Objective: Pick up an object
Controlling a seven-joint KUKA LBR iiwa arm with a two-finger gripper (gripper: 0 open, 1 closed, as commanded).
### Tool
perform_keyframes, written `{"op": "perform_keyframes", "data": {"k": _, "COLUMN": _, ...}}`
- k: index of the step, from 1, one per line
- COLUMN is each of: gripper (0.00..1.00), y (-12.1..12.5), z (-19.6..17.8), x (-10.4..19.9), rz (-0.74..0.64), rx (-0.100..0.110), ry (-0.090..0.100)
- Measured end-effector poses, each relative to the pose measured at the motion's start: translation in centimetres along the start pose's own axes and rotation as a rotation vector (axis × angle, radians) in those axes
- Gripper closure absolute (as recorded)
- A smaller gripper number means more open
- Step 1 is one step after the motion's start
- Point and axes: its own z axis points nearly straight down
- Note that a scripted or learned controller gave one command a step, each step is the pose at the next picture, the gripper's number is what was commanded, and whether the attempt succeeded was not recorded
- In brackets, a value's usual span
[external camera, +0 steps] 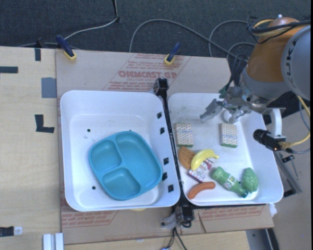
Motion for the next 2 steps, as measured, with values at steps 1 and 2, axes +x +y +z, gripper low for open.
{"op": "perform_keyframes", "data": {"k": 1, "gripper": 0.0, "y": -4.2, "z": 9.8, "x": -1.8, "rz": 0.001, "rx": 0.002, "ry": 0.0}}
{"op": "perform_keyframes", "data": {"k": 2, "gripper": 0.0, "y": -8.2, "z": 11.8, "x": 1.4, "rz": 0.005, "rx": -0.024, "ry": -0.008}}
